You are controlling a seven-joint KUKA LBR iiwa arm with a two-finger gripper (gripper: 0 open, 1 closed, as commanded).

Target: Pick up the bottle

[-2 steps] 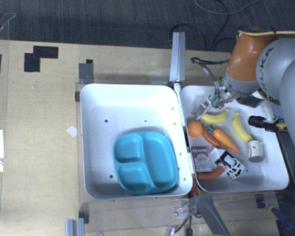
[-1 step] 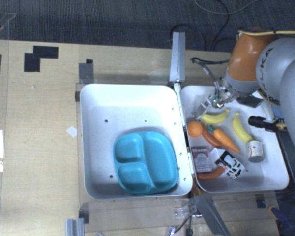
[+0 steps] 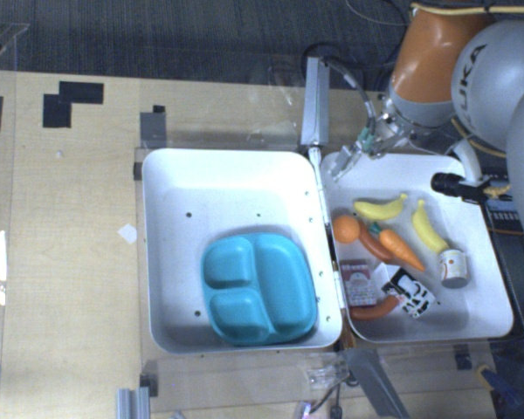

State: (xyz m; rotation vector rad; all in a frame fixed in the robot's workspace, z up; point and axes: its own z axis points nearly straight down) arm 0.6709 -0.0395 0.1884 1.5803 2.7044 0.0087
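Observation:
A small pale bottle (image 3: 454, 267) lies on its side near the right wall of the right bin (image 3: 498, 321). My gripper (image 3: 360, 149) hangs over the back left corner of that bin, well away from the bottle, up and to its left. Nothing shows in the gripper. The grey arm with its orange band (image 3: 432, 46) reaches in from the upper right.
The right bin also holds two bananas (image 3: 381, 207) (image 3: 428, 228), a carrot (image 3: 393, 244), an orange (image 3: 346, 229), a black-and-white item (image 3: 410, 293), a red item (image 3: 375, 309) and a small packet (image 3: 358, 283). A blue divided plate (image 3: 258, 286) lies in the left bin (image 3: 183, 190).

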